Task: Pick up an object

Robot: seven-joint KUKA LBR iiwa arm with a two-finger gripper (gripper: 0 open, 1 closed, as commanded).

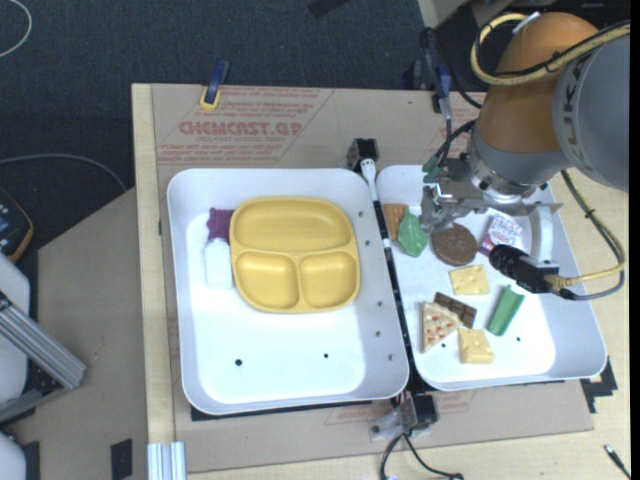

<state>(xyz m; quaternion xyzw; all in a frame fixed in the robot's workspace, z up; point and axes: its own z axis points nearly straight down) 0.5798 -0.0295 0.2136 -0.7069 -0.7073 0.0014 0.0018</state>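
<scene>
My gripper point(437, 208) hangs low over the upper left part of the right bin point(570, 353). Just below and left of it lies a small green toy point(411, 235), with an orange piece point(395, 215) beside it. A round brown cookie point(455, 244) sits right under the gripper's lower edge. Further down the bin lie a yellow cheese piece point(469, 281), a pizza slice point(436, 324), a dark chocolate bar point(456, 309), a green stick point(505, 310) and another yellow cube point(475, 346). A pink and white packet point(503, 232) lies to the right of the cookie.
The left bin point(290, 368) holds a yellow divided plate point(295, 251), a purple item point(218, 223) and a white bottle point(217, 264) along its left side. A black clip point(362, 154) sits at the top between the bins. The arm point(540, 78) covers the right bin's upper right.
</scene>
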